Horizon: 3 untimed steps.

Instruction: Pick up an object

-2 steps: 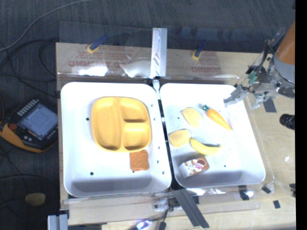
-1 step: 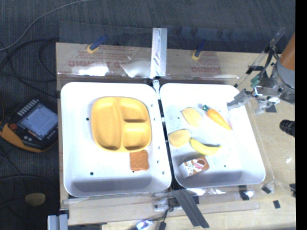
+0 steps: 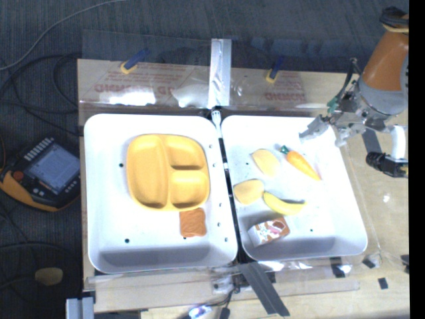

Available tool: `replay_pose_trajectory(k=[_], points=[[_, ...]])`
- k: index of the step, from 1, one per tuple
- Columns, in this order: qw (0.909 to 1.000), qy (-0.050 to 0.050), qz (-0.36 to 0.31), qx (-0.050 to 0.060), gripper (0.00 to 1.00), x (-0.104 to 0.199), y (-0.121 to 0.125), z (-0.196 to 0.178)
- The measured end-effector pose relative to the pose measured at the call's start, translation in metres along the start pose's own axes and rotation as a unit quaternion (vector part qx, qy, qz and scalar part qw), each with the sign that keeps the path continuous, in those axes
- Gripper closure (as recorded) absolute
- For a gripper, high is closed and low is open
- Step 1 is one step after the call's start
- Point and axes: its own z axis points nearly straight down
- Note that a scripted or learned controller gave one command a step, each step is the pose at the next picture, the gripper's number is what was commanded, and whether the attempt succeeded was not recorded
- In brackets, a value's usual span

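glossy curved banana (image 3: 284,204), tapered orange carrot (image 3: 301,164), moulded yellow tray (image 3: 167,171), metal gripper (image 3: 327,129)

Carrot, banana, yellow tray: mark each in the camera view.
carrot (image 3: 302,165), camera view, middle of its orange body, right bin.
banana (image 3: 283,204), camera view, middle of its curve, right bin.
yellow tray (image 3: 166,170), camera view, ridge between its compartments, left bin.

carrot (image 3: 302,164) | banana (image 3: 283,204) | two yellow pieces (image 3: 265,161) | packet (image 3: 269,231) | right bin
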Motion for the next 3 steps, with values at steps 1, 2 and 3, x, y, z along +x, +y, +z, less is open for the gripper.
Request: replay_pose_trajectory(k=[1,2,3], points=[[0.9936,0.002,-0.113,-0.002,0.0,-0.004,0.003,0.108],[0.9935,0.002,-0.114,-0.002,1.0,-0.003,0.003,0.099],[0.9987,0.001,-0.051,0.0,1.0,0.129,-0.006,-0.054]])
